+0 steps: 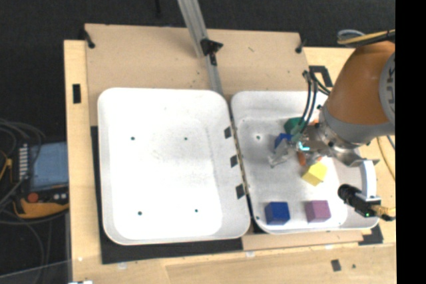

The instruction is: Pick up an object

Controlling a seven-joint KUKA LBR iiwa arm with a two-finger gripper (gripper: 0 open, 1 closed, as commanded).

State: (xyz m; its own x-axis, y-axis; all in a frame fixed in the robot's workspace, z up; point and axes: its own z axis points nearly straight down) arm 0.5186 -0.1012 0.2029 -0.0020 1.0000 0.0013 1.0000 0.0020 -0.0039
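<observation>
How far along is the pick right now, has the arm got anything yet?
Done: the arm has reached into the right bin, and the gripper sits low among the small items there. In hand: nothing visibly between its fingers. The yellow block lies just beside it, and the blue cube and purple cube rest near the front wall. Left: the grasp and lift.

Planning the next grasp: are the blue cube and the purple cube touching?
Apart. The camera view shows bare white bin floor between the blue cube and the purple cube.
</observation>
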